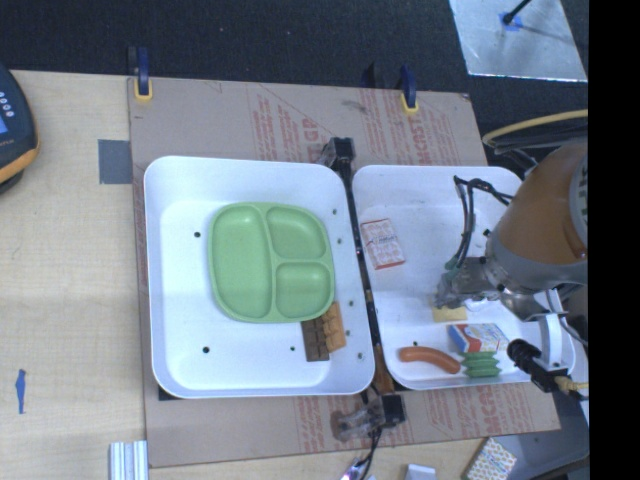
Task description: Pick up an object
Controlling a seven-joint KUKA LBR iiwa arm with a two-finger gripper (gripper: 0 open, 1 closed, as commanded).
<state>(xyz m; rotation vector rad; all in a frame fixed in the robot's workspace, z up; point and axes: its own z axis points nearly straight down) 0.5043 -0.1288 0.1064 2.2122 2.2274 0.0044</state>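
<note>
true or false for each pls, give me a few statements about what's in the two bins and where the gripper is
1. The green divided plastic plate lies in the left white bin. True.
2. The orange sausage-shaped toy lies in the left bin. False: it lies in the right white bin, near its front edge.
3. The gripper is over the right bin, just above a small yellow block. True.
4. The brown rectangular block sits on top of the green plate. False: it lies on the bin floor beside the plate's front right corner.
5. A small white card with red print lies in the right bin. True.
</note>
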